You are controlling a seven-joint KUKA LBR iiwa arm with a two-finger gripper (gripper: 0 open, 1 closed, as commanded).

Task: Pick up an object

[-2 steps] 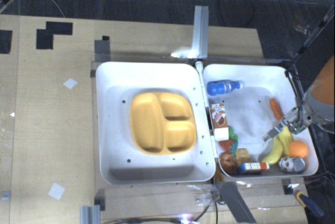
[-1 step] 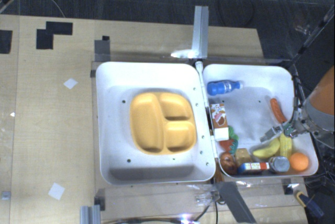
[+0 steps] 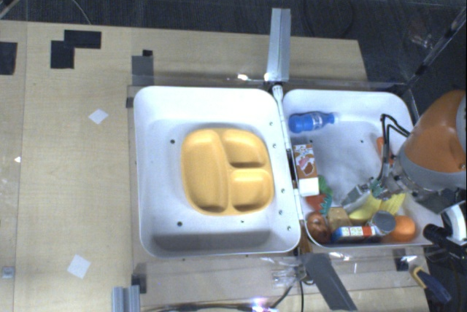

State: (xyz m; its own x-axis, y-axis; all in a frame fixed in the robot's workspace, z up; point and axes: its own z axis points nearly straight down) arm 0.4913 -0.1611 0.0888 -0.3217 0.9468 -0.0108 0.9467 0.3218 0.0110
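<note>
The left bin (image 3: 146,179) held 1 yellow divided tray (image 3: 226,170) with 3 compartments, lying flat near its middle. In the right bin (image 3: 350,100), a blue bottle (image 3: 311,121) lay on its side near the far wall, well apart from the clutter heaped along the near wall: a small printed carton (image 3: 304,159), a yellow banana (image 3: 371,207) and an orange ball (image 3: 403,229).

The banana looked my likeliest pick. I judged it light, slightly soft, smooth-skinned and curved, so a hold across its middle would have suited best, with gentle pressure to avoid bruising it.

My gripper (image 3: 371,190) hung low over that heap, right above the banana and perhaps touching it. I could not tell how wide my jaws stood, nor whether anything sat between them.
</note>
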